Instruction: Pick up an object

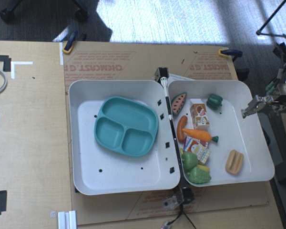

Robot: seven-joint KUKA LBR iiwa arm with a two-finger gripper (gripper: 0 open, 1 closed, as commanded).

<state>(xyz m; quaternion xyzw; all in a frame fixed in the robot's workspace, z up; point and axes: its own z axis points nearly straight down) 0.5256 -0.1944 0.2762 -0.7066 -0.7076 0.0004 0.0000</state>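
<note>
Nearest candidate judged to be bread roll (234, 161), lying alone in right bin (250, 128) near its front right corner, long axis running roughly front-to-back. Gripper (257, 105) seen at bin's right rim; roll lies forward and slightly left of it. Opening of gripper: cannot be told. Orange carrot (198, 134) lies crosswise mid-bin. Reversed print noted on cardboard (100, 63) beneath; "GRIZZLY" partly legible.

Teal three-compartment plastic tray (127, 126) lying in left shallow white bin (81, 168). Toy foods crowding right white bin (255, 168) along its left wall: orange plastic carrot (198, 134), small juice carton (199, 115), green broccoli (199, 175). Tan bread roll (234, 162) sitting apart. Metal gripper (262, 101) hovering over right rim.
</note>
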